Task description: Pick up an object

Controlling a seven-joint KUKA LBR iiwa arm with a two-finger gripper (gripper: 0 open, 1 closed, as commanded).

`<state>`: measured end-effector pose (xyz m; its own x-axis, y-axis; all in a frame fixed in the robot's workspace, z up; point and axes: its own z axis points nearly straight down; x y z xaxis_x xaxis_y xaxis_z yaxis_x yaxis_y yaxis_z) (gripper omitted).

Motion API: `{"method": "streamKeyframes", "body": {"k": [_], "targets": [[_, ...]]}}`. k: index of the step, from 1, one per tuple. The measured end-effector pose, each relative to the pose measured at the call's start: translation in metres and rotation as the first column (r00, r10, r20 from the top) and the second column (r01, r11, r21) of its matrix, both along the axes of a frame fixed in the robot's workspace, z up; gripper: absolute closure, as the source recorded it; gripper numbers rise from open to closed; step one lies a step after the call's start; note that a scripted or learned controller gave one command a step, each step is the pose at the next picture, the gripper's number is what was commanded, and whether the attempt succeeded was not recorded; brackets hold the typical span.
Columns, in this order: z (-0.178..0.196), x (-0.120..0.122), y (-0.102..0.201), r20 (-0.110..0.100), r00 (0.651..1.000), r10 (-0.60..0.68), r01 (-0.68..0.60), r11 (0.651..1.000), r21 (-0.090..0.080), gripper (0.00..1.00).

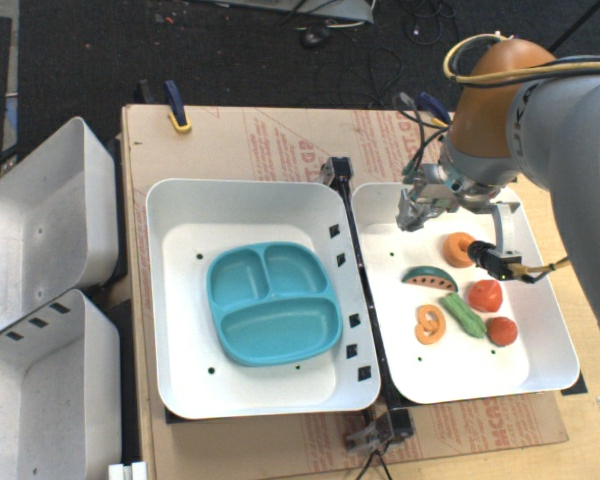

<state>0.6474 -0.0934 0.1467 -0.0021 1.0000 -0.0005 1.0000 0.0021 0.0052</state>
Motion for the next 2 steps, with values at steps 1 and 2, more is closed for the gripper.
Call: {"method": "streamKeyframes", "body": {"k": [1, 2], "targets": [[0.055, -0.005, 0.008, -0.001, 1.0, 0.001, -0.001, 1.0, 0.0, 1.0], [0.109, -0.004, 0.008, 0.001, 1.0, 0.001, -0.001, 1.0, -0.001, 1.0]]}}
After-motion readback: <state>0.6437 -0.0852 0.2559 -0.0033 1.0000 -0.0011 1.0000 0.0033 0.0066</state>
